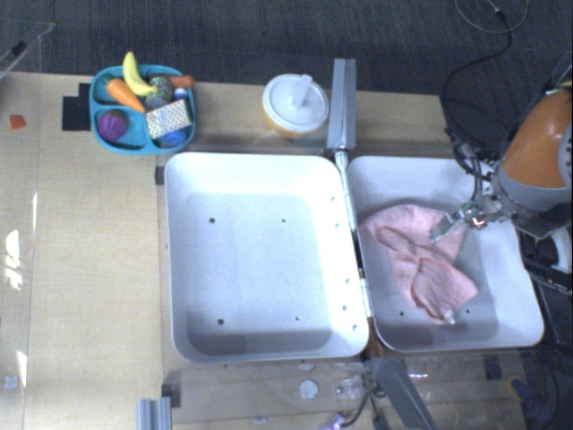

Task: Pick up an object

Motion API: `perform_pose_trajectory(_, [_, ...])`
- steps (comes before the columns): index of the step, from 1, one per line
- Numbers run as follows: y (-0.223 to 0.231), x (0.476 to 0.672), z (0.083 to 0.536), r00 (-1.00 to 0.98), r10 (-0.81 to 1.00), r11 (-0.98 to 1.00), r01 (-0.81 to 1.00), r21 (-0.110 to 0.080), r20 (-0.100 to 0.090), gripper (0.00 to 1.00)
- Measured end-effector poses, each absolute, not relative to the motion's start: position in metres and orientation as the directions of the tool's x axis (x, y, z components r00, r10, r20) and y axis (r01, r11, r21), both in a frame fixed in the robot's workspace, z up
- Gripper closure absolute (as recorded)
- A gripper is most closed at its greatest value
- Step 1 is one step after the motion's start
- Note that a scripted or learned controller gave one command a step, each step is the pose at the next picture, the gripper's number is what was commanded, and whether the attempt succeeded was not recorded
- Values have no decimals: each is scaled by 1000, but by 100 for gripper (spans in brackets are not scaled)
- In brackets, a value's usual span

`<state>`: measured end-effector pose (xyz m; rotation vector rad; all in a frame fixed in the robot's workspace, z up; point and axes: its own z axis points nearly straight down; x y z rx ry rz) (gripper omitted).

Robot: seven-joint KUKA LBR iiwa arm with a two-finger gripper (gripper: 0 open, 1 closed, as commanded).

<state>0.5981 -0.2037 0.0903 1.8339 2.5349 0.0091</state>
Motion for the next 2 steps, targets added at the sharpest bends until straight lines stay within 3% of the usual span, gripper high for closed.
perform_pose_trajectory(2, [-158,645,90,-607,794,607,794,10,-10,0])
